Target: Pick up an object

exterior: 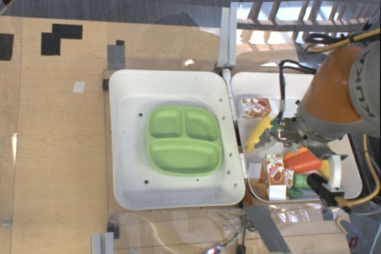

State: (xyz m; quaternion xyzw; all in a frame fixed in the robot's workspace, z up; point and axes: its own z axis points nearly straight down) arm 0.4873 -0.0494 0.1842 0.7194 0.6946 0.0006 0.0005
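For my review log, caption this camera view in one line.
KUKA arm's gripper reaches into the right bin beside a yellow banana; a green divided plate sits in the left bin.

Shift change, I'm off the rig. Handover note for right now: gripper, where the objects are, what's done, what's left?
Gripper: low in the right bin, beside the banana. Too small to tell whether it is open or shut, or whether it has anything.
Objects: all in the right bin. Snack pack at the far end, banana below it, carton at the near edge, carrot to the carton's right.
Left bin: green tray, upright in the middle.
Done: arm is down among the objects.
Left: no pick confirmed; get a clear grasp and lift.
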